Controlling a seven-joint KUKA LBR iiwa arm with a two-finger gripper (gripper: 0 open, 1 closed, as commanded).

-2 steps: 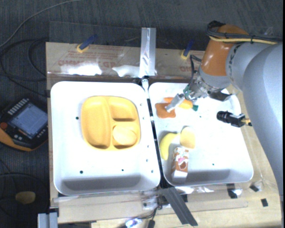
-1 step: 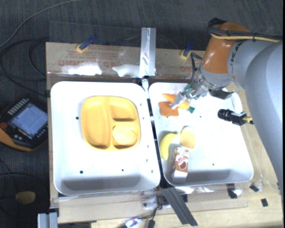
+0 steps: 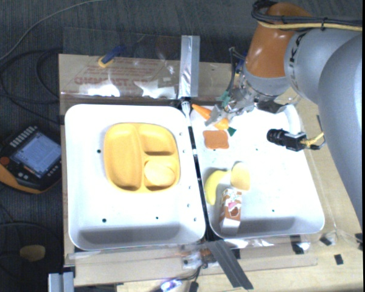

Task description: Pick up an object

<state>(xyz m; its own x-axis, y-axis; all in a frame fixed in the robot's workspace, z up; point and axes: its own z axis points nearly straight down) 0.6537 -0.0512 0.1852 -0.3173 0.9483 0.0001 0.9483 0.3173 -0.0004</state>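
My gripper [image 3: 224, 113] hangs low over the far left corner of the right bin [image 3: 280, 187], under the orange band of the arm. An orange carrot-like piece [image 3: 201, 110] lies just left of it by the bin's rim. A small orange bit and a green scrap [image 3: 231, 130] sit right beneath it. A brown-orange square slice [image 3: 216, 139] lies a little nearer. Further forward are a yellow banana-shaped piece [image 3: 213, 185], a pale yellow round piece [image 3: 240, 176] and a small printed carton [image 3: 232, 207].
The left bin [image 3: 85, 218] holds a yellow divided tray [image 3: 140, 157]. A black cylindrical part on a cable [image 3: 286, 137] hangs over the right bin's far right side. A clear plastic bag [image 3: 128, 72] lies behind the bins. A handheld controller [image 3: 27, 157] rests on the floor at left.
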